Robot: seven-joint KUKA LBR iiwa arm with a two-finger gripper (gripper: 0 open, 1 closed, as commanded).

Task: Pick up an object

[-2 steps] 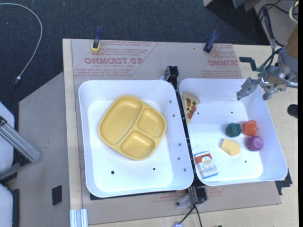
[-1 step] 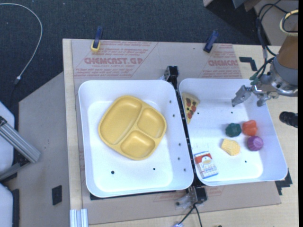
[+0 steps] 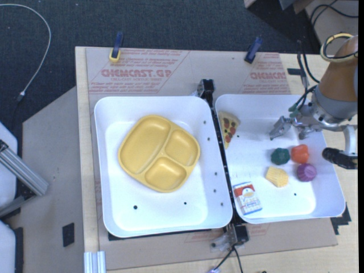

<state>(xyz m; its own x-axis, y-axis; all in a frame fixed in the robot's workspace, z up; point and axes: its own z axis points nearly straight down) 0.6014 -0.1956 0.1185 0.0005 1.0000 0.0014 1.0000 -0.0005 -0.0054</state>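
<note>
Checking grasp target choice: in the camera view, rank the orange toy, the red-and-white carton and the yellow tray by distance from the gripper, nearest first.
From the gripper, at the right bin's far side:
1. Orange toy, just below it, right bin.
2. Red-and-white carton, near left corner of the right bin.
3. Yellow tray, in the left bin.

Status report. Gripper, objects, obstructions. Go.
Gripper open, holding nothing, above right bin. Green toy, orange toy, purple toy clustered just below it. Nothing blocking.

At right of the frame lie a green ball (image 3: 279, 156), orange ball (image 3: 300, 152), purple ball (image 3: 306, 172), yellow wedge (image 3: 277, 177), pizza slice (image 3: 228, 127) and small carton (image 3: 248, 197).
</note>
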